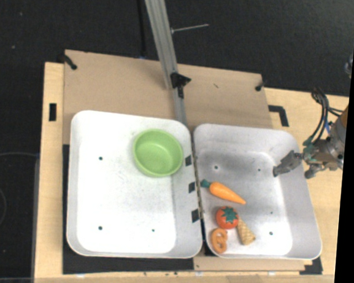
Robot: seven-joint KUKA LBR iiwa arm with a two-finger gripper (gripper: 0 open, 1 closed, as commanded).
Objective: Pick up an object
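Likeliest pick target: toy carrot (225, 192), lying flat on the floor of the right bin (294, 206), left of centre, just beside the divider between the bins. Long axis runs roughly left-right with a slight downward tilt toward the right; green stem end points left toward the divider, tapered tip points right and a bit toward the front rim. It sits clear of everything else, so it's the cleanest grasp.

Just in front of it, a cluster: toy tomato (226, 217), a tan corn-like piece (246, 232) just beside the tomato on its right, and a small orange pretzel-shaped piece (219, 239) against the front-left corner. Those three are close or touching; can't tell which.

End effector (298, 164) is at the right bin's upper right edge, well apart from the carrot, nothing between the fingers. One finger juts left over the bin, the other sits nearer the wrist: reads as spread apart.

Step in hand, as I judge it: approach, no grasp yet. Next move calls for translating left and forward over the carrot, rotating the wrist so the fingers close across the short axis, then descending.

Left bin (96, 223) carries a green bowl (158, 153), upright, near its back right corner. Both bins rest on the bench (40, 261).
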